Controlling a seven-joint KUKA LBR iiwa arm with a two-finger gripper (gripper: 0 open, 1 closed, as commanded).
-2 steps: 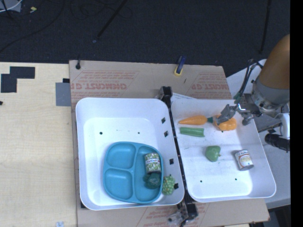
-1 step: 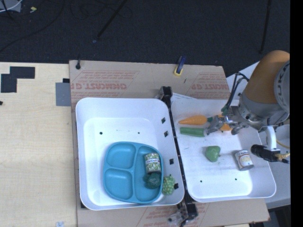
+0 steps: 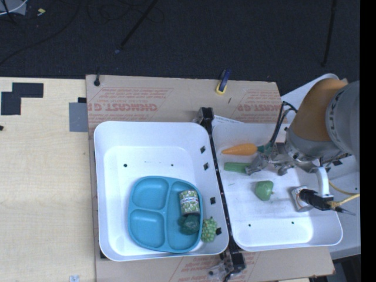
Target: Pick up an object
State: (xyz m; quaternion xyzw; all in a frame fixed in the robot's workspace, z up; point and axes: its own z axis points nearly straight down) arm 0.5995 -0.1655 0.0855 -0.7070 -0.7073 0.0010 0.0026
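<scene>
Two shallow white bins sit side by side on the surface, on a sheet of brown cardboard [image 3: 176, 98]. The left bin [image 3: 111, 151] holds a blue divided tray [image 3: 147, 216] with three compartments. A small jar with a green label [image 3: 189, 202] lies in the tray's right compartment, with a dark teal object [image 3: 189, 224] just below it. A bunch of green grapes [image 3: 208, 230] rests at the tray's lower right corner, against the bin wall. A blue and yellow clip [image 3: 222, 81] sits on the cardboard's far edge. In the right bin [image 3: 276, 237] an orange carrot [image 3: 239, 150] lies near the far wall. Just below it lies a long green vegetable [image 3: 236, 168]. A green pepper [image 3: 264, 190] rests near the bin's middle, apart from both. The jaws [image 3: 258, 164] reach in from the right, low over the bin, with the tip just beside the right end of the long green vegetable and under the carrot's tip; whether they are parted or closed cannot be told, and nothing visibly sits between them. The grey arm with its orange band [image 3: 320, 113] stands over the bin's right side.
</scene>
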